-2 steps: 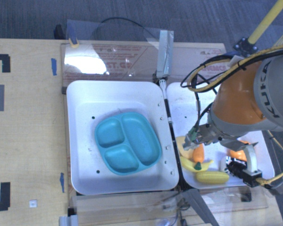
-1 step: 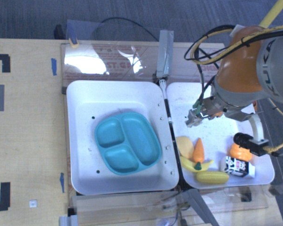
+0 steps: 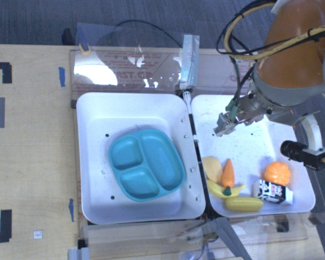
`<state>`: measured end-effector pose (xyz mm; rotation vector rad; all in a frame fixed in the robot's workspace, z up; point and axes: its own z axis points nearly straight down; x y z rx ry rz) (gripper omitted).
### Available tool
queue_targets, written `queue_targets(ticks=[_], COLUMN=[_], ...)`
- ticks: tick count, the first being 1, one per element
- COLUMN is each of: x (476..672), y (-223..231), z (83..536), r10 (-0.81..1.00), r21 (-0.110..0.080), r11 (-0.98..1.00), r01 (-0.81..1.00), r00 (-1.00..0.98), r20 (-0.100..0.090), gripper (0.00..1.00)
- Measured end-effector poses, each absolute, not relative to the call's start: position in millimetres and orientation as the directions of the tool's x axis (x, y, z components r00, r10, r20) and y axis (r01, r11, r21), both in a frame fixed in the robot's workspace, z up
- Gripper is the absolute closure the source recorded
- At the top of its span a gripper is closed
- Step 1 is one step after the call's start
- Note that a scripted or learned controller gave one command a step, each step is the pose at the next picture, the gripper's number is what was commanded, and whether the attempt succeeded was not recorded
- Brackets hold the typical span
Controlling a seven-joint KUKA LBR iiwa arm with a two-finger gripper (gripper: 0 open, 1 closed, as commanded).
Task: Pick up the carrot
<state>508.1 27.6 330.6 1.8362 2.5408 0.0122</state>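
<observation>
Though the black-and-white carton (image 3: 271, 192) beside the orange fruit (image 3: 277, 173) bears print, I cannot read a word of it. My claw (image 3: 225, 125) hangs over the bare upper floor of the right bin (image 3: 309, 198) with nothing in it; how far apart my fingers stand is too small to make out. The carrot (image 3: 227, 173) lies near the front, resting on the banana (image 3: 223, 190), with a corn cob (image 3: 245, 203) just below. The left bin (image 3: 92, 118) holds a blue divided tray (image 3: 146, 164).

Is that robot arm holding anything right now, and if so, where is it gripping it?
Nothing is held. The gripper hangs over the right bin's back part, and the carrot lies apart from it near the front.
</observation>
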Motion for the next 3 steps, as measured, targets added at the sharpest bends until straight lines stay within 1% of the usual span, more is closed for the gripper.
queue_targets(ticks=[1,2,3], x=[507.1,478.5,508.9], y=[26.3,-46.7,-99.9], z=[326.7,233.3,126.3], r10=[0.95,0.952,0.931], r21=[0.001,-0.007,-0.011], r11=[0.312,0.305,0.365], r01=[0.95,0.952,0.931], r00=[-0.312,-0.305,-0.365], r20=[-0.001,0.0,0.004], gripper=[0.0,0.0,0.0])
